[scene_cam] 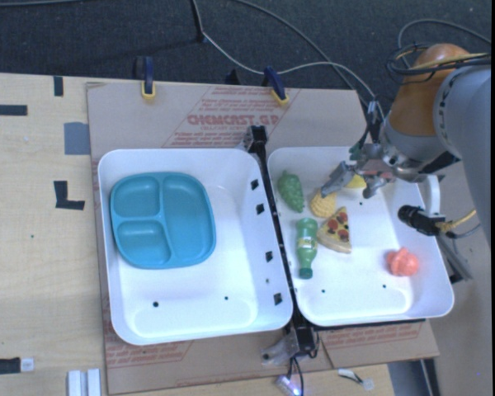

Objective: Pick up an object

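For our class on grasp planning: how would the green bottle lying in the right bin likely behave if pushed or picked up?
The green bottle lies on its side, so a sideways push would probably roll it. It looks like a small plastic toy, likely stiff and light. Its smooth, rounded body may slip from a pinch grip.

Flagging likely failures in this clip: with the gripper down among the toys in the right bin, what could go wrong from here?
1. The gripper sits over a yellow toy that touches the pizza slice; closing might nudge both aside.
2. It is close to the right bin's back wall, so a scrape looks possible.
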Motion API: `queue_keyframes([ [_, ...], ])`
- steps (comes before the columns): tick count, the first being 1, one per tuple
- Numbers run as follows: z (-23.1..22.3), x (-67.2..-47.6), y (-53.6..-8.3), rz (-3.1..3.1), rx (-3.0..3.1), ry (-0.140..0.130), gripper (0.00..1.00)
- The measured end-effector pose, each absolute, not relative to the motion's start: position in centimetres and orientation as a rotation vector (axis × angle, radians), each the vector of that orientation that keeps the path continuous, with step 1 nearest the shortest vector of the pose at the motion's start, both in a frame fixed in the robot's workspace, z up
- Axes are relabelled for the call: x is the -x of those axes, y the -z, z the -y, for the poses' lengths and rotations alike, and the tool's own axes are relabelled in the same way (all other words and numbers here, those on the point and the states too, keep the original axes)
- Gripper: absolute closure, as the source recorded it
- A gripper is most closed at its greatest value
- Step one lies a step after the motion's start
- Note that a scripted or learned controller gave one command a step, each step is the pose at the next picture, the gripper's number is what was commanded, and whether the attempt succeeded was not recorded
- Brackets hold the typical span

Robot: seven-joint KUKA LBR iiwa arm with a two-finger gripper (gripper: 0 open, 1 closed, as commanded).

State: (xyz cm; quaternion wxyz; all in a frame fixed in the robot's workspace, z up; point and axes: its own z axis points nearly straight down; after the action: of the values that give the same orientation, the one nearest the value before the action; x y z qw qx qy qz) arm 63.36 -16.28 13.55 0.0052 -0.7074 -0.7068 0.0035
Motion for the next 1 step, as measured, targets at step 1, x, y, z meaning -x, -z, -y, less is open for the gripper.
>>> queue_keyframes([
  [1, 15.51, -61.54, -8.17, 2.221, 2.218, -0.003, 0.0],
])
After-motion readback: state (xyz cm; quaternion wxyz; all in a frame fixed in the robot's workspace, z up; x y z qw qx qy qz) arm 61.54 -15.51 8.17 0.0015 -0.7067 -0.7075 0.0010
